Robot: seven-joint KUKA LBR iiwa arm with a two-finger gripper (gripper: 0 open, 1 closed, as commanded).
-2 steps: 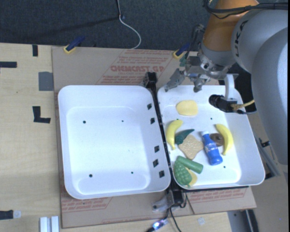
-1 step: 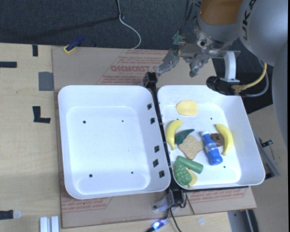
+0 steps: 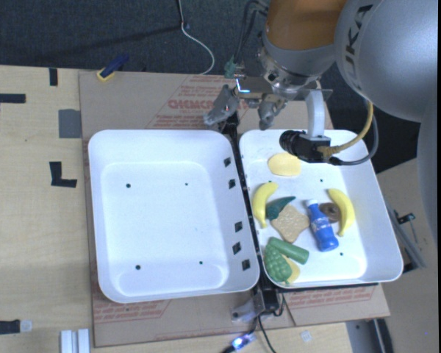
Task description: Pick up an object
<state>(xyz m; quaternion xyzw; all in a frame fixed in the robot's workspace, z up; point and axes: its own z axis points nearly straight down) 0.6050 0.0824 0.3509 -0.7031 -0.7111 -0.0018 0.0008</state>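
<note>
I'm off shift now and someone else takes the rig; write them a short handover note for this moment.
Gripper: open, holding nothing, above the far rim where the two bins meet.
Right bin: yellow lemon-like piece, two bananas, blue bottle, cracker, green corn-like toy, all lying loose.
Left bin: white floor showing.
Done: nothing picked.
Left: descend into the right bin, grasp one object, lift.

Two white bins; two bananas; one blue bottle; one cracker.
</note>
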